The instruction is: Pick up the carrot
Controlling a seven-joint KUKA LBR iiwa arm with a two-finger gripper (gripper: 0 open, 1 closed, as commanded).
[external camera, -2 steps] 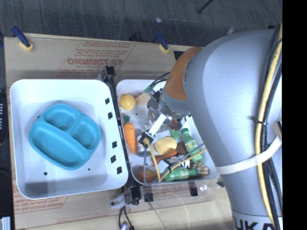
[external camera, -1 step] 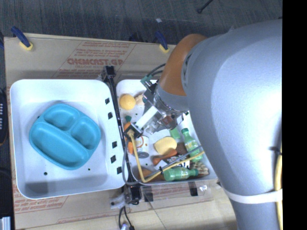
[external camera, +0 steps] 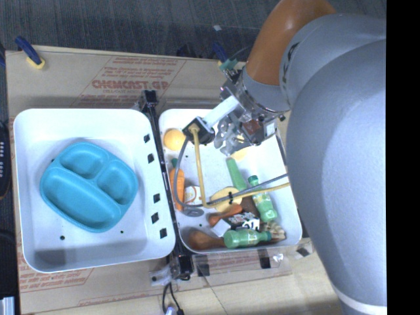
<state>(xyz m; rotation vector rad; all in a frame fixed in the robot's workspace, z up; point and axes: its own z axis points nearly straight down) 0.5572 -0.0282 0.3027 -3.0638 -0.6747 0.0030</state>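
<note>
We see the grey arm [external camera: 341, 143] filling the right side of the frame, its orange band [external camera: 275, 31] near the top centre. Under it the bench [external camera: 125, 77], covered in brown printed cardboard, carries two white bins side by side. The left bin [external camera: 33, 176] holds a blue divided plate [external camera: 88, 186], lying a little tilted toward the lower right. The right bin [external camera: 210, 176] sits at centre frame and is crowded along its lower and right portions.

The gripper [external camera: 230, 136] hangs over the upper part of the right bin, just below the wrist; we cannot tell whether the jaws are open or closed, since the hardware there is a tangle of metal and black parts.

Among the right bin's contents we make out a green bottle [external camera: 246, 239] lying across the lower edge, another green bottle [external camera: 262, 199] standing more upright to the right, and a yellowish round object [external camera: 172, 138] at the bin's upper left. The carrot [external camera: 178, 186] lies along the bin's left wall, just below that round object, pointing roughly up and down the frame, well apart from the gripper.
</note>
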